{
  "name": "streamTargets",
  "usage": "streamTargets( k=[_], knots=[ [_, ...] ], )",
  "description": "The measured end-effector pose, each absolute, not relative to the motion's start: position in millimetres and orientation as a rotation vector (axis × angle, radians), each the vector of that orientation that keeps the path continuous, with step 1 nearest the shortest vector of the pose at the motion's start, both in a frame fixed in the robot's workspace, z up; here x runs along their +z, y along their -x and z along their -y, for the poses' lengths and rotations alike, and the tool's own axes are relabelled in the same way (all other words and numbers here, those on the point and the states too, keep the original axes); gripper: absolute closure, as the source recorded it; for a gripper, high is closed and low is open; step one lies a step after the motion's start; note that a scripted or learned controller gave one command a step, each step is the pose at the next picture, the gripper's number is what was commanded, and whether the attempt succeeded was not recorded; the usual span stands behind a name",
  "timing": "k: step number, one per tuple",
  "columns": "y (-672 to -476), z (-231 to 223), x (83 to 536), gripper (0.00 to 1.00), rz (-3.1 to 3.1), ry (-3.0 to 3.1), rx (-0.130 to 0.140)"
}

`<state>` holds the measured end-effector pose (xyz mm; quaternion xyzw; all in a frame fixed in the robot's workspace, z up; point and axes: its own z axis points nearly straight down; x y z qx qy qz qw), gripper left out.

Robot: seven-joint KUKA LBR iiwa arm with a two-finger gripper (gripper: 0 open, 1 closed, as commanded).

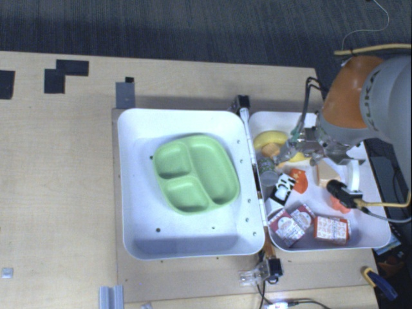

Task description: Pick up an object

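The right bin (380, 237) holds several small objects. A yellow piece (270, 140) lies at its far left, with a red-orange item (299, 179) and a black-and-white item (284, 187) near the middle. Two red-and-white packets (291, 224) (332, 229) lie at the front. An orange piece (338, 205) sits to the right of the middle. My gripper (299, 152) hangs low over the bin's far middle, just right of the yellow piece and above the red-orange item. The arm hides whatever lies directly beneath it.
The left bin (138, 230) holds a green divided plate (195, 172). A rail with a black clamp (243, 102) separates the two bins. The grey arm with its orange band (347, 98) covers the right bin's far right part.
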<state>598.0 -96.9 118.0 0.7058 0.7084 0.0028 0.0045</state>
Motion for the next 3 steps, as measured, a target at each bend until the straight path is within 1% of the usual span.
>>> streamTargets(
  k=[1,2,3],
  knots=[
    [-611.3,83.2,86.6,0.00,-2.222,-2.212,0.006],
    [-613.1,82.6,98.9,1.00,-2.222,-2.208,0.012],
    [-542.5,48.5,185.4,1.00,-2.226,-2.215,0.005]
  ],
)
